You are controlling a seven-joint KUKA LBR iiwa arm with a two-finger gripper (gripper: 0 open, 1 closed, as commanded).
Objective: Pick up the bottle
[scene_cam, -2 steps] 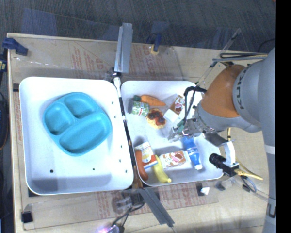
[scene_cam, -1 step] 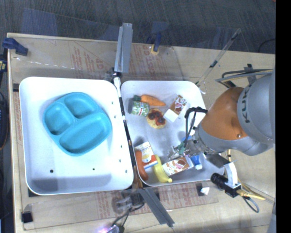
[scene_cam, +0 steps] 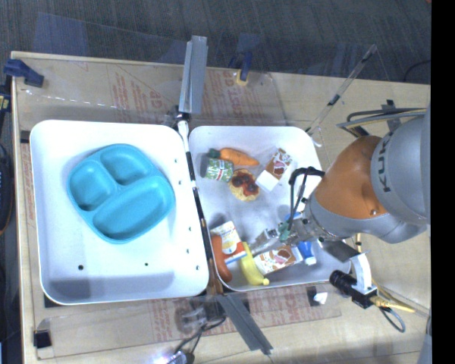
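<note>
At the left a blue tray [scene_cam: 121,192] lies in the left bin [scene_cam: 49,139]. In the right bin [scene_cam: 212,139] the bottle [scene_cam: 227,239] sits at about seven o'clock of the bin's middle, near the left wall and beside a hot dog [scene_cam: 221,260] and a banana [scene_cam: 252,269], its long axis running roughly from eleven to five o'clock. The gripper [scene_cam: 283,233] hangs low at about three o'clock from the bottle, so the next move likely needs a short shift toward nine o'clock; how far it stands open I cannot tell, and nothing shows in its hold.
</note>
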